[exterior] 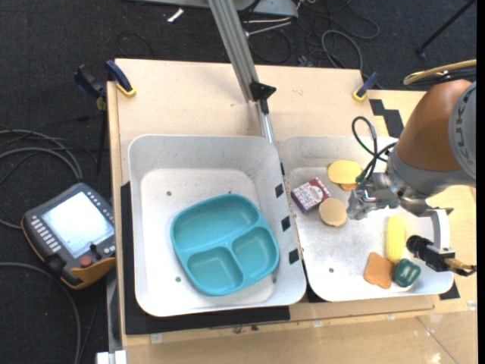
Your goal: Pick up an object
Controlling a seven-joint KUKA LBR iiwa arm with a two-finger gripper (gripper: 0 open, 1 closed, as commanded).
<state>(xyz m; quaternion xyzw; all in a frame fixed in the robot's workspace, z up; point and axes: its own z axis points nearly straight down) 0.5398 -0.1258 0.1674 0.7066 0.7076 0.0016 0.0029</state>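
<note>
The right bin [318, 279] holds several small objects. A maroon box [309, 196] lies at its left, with a tan round piece [333, 213] just below it and a yellow-orange piece [345, 173] above. A yellow corn cob [395, 237], an orange wedge [377, 270] and a green pepper [407, 273] lie toward the front right. My gripper [361, 202] hangs over the middle of this bin, just right of the tan round piece and below the yellow-orange piece. Nothing is visibly held in it.
The left bin [151, 165] holds a teal divided plate [224, 244]. A slanted metal pole [241, 48] runs from the top down to the wall between the bins. A pendant [72, 233] lies on the floor at the left.
</note>
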